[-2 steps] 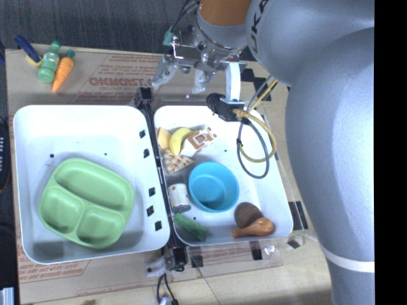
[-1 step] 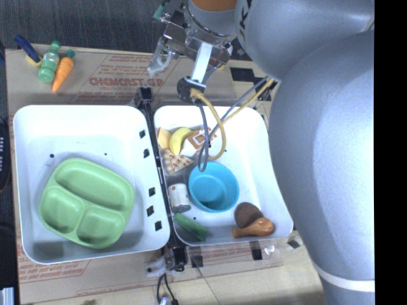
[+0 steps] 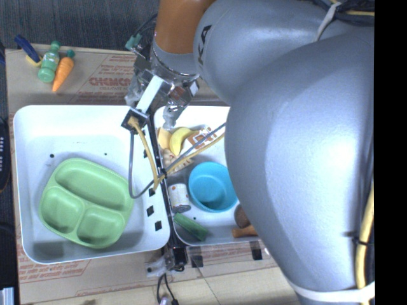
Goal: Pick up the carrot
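The carrot point(image 3: 62, 73), orange with a green top, lies on the cardboard bench behind the left bin's far left corner, outside both bins. It sits next to a green toy bottle point(image 3: 48, 64). My gripper point(image 3: 169, 114) hangs over the far end of the divider between the two bins, just above a yellow banana point(image 3: 180, 138). That puts it well to the right of the carrot. Nothing shows between its tips, and the big grey arm hides much of the right bin.
A green divided plate point(image 3: 86, 201) lies in the left bin point(image 3: 25, 116). The right bin point(image 3: 213, 114) holds the banana, a blue bowl point(image 3: 212, 186), a small can point(image 3: 179, 197), a green piece point(image 3: 191, 226) and a brown-orange piece point(image 3: 244, 232). A blue item point(image 3: 27, 48) lies beside the bottle.
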Controlling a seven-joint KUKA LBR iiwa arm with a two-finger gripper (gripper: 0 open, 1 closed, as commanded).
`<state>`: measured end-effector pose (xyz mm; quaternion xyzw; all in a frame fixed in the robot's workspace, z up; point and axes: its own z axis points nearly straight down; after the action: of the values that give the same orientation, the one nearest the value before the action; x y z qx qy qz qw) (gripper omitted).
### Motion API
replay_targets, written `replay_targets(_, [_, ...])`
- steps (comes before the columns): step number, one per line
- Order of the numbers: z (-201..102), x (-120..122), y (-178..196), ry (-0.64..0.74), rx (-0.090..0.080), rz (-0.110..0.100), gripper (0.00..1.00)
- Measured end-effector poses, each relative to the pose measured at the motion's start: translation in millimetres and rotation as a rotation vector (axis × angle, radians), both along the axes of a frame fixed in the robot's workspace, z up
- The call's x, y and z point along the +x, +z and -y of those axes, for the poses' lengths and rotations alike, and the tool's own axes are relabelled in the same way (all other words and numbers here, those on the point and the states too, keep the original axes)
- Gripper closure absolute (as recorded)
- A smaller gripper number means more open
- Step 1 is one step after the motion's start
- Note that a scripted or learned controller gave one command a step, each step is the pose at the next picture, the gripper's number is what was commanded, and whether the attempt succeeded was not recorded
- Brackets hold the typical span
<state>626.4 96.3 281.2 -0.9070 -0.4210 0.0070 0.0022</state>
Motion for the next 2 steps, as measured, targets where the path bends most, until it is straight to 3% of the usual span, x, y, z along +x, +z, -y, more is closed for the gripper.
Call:
replay_targets(1, [-42,17,-45,-0.257,-0.006,0.003,0.00])
replay_targets(2, [-54,-62,-155,-0.406,-0.009,-0.003,0.00])
